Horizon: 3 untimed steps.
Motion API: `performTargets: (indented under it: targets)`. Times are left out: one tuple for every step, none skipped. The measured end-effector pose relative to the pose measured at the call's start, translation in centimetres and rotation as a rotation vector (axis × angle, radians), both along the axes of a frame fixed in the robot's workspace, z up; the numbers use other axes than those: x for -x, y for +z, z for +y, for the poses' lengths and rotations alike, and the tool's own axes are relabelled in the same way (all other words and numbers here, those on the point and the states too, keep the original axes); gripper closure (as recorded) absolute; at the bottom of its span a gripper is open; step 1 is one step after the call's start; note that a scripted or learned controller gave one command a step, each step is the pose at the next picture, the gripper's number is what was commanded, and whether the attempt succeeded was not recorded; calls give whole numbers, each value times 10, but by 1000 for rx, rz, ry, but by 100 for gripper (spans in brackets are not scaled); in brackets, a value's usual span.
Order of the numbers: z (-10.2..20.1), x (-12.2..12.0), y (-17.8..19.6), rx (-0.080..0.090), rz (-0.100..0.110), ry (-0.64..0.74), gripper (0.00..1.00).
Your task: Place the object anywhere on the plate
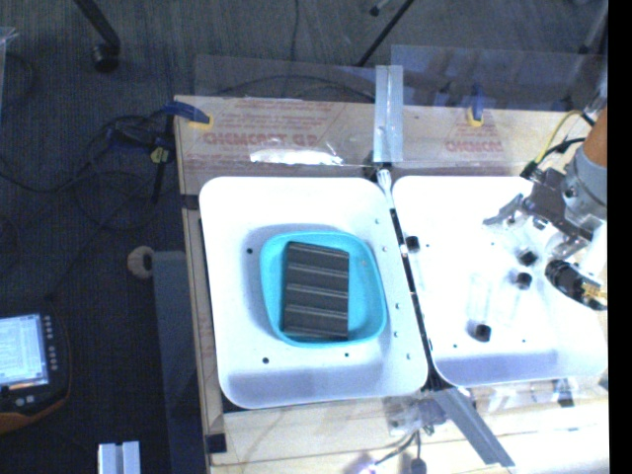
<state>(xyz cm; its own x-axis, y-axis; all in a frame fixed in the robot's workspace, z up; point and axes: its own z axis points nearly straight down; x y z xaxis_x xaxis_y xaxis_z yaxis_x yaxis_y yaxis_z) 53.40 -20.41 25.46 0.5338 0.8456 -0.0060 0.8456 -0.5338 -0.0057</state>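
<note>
Resting on the blue plate, a dark ridged block; fingers state unclear.

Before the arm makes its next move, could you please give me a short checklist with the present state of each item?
1. Dark grey ridged block lies on the light blue plate: ok.
2. Plate sits inside the left white bin: ok.
3. Pincer is over the right white bin, apart from the block: ok.
4. Pincer fingers open or shut: cannot tell.
5. Anything held in the pincer: cannot tell.
</note>
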Motion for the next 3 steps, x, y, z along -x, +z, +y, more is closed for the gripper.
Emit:
performTargets:
  targets:
    - [-8, -52, 65, 1, -2, -38, 0]
    - [-5, -23, -12, -1, 0, -73, 0]
    - [-11, 6, 77, 2, -3, -182, 0]
